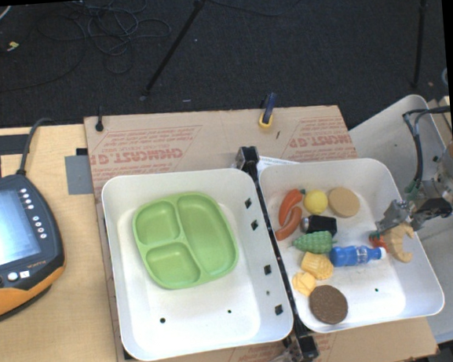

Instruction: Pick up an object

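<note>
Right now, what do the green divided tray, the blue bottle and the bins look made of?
Green divided tray: smooth moulded plastic, judging by its even colour and soft sheen. Blue bottle: probably plastic, glossy, with a pale cap end. Bins: white, matte, likely thin moulded plastic with rounded corners; too coarse to be sure.

Green tray, blue bottle
</note>
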You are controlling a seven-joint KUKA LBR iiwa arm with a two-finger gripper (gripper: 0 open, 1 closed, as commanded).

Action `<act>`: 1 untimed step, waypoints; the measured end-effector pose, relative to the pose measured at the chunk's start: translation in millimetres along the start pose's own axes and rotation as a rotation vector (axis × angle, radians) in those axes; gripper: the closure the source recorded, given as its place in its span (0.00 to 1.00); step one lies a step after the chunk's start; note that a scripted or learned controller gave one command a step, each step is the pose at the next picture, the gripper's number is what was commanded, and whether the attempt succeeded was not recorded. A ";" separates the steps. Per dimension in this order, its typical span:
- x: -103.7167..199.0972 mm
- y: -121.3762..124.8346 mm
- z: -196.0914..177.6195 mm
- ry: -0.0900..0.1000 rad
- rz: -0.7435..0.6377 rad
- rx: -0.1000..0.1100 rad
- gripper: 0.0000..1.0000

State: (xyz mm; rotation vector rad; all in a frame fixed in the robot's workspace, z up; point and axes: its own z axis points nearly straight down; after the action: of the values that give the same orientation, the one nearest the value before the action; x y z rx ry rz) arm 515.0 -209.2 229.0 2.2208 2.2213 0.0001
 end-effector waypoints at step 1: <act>57.4 -0.3 -5.0 0.005 -0.005 0.005 1.00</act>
State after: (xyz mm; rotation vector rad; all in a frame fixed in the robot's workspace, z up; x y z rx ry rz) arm 514.7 -151.8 234.0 2.2201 2.2318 -0.0009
